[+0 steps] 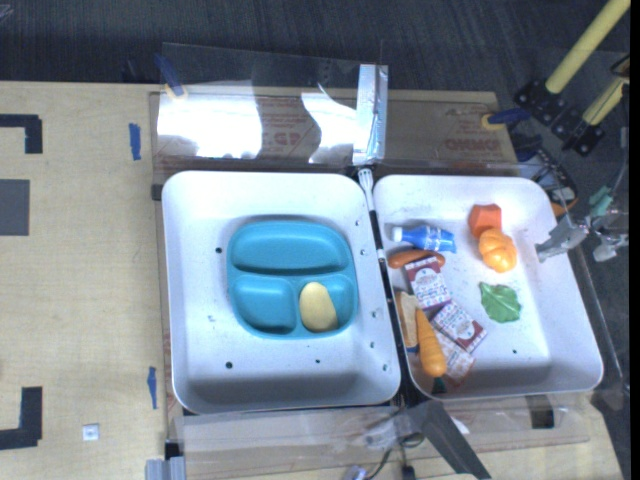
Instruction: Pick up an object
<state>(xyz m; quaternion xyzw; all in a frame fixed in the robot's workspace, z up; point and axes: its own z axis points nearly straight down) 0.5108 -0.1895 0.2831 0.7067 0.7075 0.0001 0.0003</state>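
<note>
The right white bin [530, 363] holds several small items. A red-orange block [485, 216] and an orange-yellow fruit [498, 251] lie at the back right. A blue and white tube [424, 237] and a brown sausage [408, 258] sit near the back left. Printed packets [445, 313] lie in the middle, an orange carrot [430, 345] at the front left, and a green leaf [501, 301] to the right. My gripper [578, 232] is at the bin's right rim, partly cut off, to the right of the orange-yellow fruit and apart from it.
The left white bin [200, 358] holds a blue divided plate [285, 258] with a yellow oval item [318, 306] in its front right compartment. A clear plastic sheet [270, 118] stands behind the bins. Yellow rods [590, 33] are at the top right.
</note>
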